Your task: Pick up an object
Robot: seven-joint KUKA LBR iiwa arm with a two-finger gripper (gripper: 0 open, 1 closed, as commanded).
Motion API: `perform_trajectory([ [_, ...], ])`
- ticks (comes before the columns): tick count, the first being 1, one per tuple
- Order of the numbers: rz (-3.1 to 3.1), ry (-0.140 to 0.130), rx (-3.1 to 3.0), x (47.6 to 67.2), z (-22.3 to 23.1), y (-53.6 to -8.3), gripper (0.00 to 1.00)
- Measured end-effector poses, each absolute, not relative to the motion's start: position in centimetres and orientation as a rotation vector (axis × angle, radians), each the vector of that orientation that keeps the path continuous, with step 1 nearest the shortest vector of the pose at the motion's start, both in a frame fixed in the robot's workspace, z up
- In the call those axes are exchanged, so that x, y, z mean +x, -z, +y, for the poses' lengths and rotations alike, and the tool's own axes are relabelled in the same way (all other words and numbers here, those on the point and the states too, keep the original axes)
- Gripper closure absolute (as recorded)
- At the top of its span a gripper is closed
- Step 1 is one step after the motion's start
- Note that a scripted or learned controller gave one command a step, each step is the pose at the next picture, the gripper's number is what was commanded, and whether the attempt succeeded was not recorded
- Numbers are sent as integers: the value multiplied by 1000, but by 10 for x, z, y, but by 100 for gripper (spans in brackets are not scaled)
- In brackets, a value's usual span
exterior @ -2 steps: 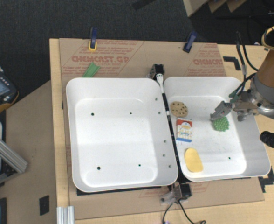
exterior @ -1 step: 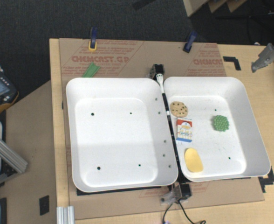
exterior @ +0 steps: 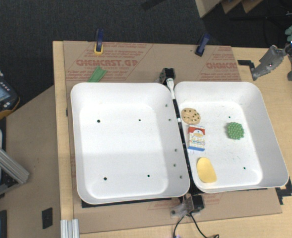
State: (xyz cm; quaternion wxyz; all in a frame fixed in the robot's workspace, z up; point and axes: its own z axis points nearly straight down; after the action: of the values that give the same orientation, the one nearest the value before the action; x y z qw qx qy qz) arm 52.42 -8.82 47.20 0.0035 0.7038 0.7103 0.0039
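- Camera view: we take the right bin (exterior: 265, 133) as our landmark; it lies on a cardboard-covered surface (exterior: 136, 58), touching the left bin (exterior: 86, 133) along a dark seam.
- Inside the right bin, along its left wall, we see a round cookie (exterior: 190, 116), just below it a small red-and-white packet (exterior: 196, 138), and below that a yellow oval piece (exterior: 206, 170).
- A green knobbly ball (exterior: 235, 131) sits nearer the bin's middle, well apart from the other three; nothing lies over any of them.
- The gripper (exterior: 265, 63) hangs beyond the bin's upper right corner, outside it; we cannot tell how it is set.
- Above the bin, red print on the cardboard reads roughly "CHEMCAST"; the packet's print is too small to read.
- Two blue clamps (exterior: 99, 41) pin the cardboard's far edge, and a green scrap (exterior: 96, 75) lies above the left bin.
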Motion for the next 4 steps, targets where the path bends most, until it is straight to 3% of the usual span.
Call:
perform_trajectory([
  [1,2237,2,2213,500,2,-449,0],
  [2,2234,7,2217,479,65,-404,0],
  [3,2221,-2,2220,481,62,-417,100],
  [4,2223,10,2227,479,58,-361,100],
])
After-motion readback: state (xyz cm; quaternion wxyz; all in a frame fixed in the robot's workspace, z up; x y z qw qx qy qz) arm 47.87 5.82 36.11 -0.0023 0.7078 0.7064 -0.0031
